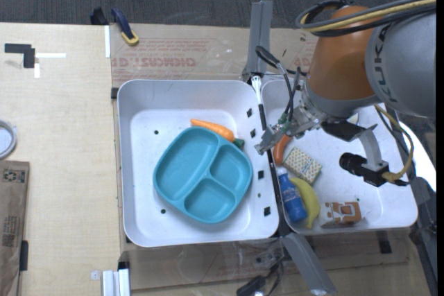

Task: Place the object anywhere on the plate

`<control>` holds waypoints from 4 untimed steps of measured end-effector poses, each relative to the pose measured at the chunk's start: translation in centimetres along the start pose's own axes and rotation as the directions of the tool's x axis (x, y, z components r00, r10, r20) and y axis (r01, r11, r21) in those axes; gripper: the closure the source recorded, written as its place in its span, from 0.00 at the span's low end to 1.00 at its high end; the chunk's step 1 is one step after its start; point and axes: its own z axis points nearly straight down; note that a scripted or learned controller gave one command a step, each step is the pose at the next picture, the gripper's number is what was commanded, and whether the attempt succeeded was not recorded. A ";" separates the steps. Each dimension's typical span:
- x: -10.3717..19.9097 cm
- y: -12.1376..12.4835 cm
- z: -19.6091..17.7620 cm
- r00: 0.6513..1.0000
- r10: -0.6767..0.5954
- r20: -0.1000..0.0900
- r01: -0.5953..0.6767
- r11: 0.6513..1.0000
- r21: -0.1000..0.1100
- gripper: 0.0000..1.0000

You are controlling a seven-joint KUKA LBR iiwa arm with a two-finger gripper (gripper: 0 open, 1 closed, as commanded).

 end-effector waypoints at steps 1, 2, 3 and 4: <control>-1.3 -1.6 -3.8 0.944 -0.329 0.003 0.329 0.944 -0.004 0.00; -1.5 -1.5 -4.7 0.946 -0.324 0.004 0.324 0.946 -0.004 1.00; 6.2 -2.0 0.0 0.955 -0.296 0.001 0.296 0.955 0.000 1.00; 6.1 -2.0 0.0 0.955 -0.295 0.001 0.295 0.955 -0.001 0.00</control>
